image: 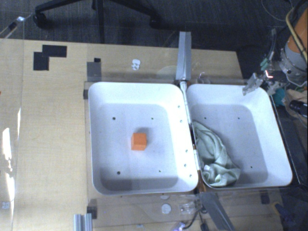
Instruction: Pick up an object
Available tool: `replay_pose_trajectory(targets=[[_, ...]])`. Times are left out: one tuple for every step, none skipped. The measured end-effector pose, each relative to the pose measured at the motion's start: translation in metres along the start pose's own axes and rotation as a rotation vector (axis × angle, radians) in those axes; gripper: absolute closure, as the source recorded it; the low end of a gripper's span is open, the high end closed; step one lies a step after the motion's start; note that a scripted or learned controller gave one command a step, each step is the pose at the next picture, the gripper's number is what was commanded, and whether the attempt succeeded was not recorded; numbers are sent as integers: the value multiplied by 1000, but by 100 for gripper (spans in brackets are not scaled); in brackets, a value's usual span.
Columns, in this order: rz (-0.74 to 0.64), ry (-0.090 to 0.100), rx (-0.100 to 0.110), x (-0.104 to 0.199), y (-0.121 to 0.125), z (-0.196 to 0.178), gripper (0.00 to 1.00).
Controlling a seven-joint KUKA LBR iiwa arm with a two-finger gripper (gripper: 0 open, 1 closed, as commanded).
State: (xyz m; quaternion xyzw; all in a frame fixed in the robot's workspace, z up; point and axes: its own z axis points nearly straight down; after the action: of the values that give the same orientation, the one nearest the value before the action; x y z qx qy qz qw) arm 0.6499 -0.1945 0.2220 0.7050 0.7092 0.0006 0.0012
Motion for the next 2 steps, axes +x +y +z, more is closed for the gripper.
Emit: replay_pose_trajectory(targets=[[-35, -1, -1, 5, 18, 124, 0], [-42, -5, -9, 6, 21, 110, 100]])
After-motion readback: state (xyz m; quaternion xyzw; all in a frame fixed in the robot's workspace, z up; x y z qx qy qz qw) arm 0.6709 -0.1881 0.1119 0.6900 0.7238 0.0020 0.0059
